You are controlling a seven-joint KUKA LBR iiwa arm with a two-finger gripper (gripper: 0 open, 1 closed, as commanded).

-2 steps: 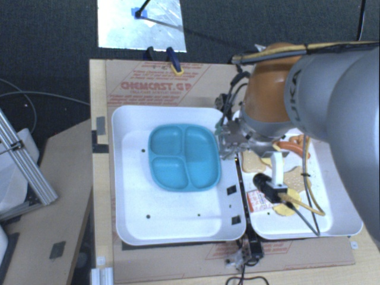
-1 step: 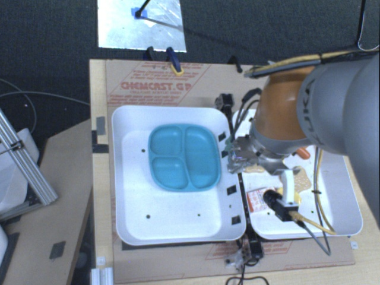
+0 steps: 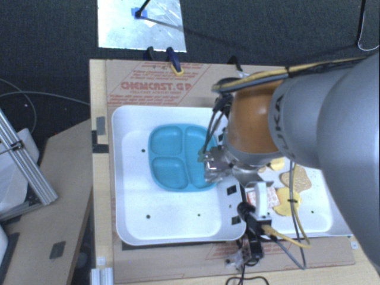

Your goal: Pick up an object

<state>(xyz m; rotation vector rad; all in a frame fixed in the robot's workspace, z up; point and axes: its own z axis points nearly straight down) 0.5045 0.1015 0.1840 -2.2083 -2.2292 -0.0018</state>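
Nearest the camera, the grey arm [image 3: 332, 129] with its glossy orange band [image 3: 252, 123] reaches in from the right and hangs low over the seam between the two bins, blocking much of the right one. Gripper [image 3: 209, 164]: metallic, set at the right rim of the blue tray [image 3: 172, 156]; whether it is closed or released cannot be told at this angle, and nothing is seen held. Blue tray: smooth moulded plastic, rounded corners, divided into compartments, lying flat in the left bin [image 3: 136, 218], a shallow white tub of matte plastic. Right bin [image 3: 323, 221]: holds yellow and tan pieces [image 3: 294, 189], flat and irregular, partly hidden. Step judged: the approach to a grasp at the tray's edge. The next move calls for closing on that thin rim, then lifting straight. Farther off, printed brown cardboard [image 3: 157, 82] and a shiny foil sheet [image 3: 141, 16].
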